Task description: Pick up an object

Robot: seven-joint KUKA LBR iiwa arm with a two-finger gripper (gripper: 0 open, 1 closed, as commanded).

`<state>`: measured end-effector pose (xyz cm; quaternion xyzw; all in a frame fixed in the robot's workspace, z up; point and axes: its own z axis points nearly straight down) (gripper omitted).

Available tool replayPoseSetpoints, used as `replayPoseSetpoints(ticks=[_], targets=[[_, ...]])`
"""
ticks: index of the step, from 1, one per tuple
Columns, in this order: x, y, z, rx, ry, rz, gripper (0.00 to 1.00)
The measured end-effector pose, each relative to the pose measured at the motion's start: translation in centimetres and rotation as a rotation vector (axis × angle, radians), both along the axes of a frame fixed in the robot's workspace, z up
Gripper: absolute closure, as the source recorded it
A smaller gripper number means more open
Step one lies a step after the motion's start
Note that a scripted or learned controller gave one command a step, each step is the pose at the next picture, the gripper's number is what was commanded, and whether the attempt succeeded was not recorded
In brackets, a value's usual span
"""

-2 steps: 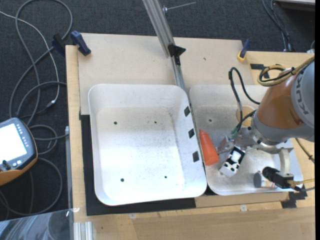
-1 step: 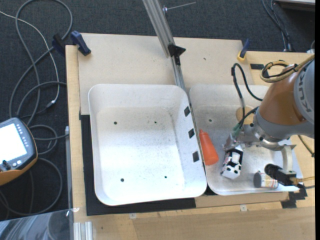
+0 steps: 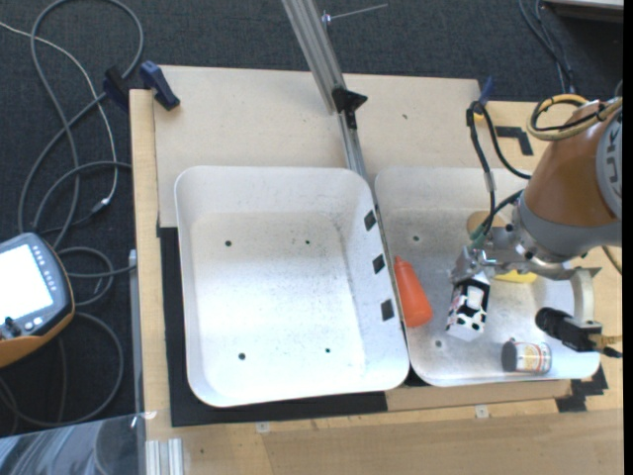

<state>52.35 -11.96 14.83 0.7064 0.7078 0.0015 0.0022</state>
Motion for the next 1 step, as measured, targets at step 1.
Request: replayPoseSetpoints(ticks=[1], targets=[[0.17, 0.01, 5.38, 0.0, -0.002, 0.0, 1.0]])
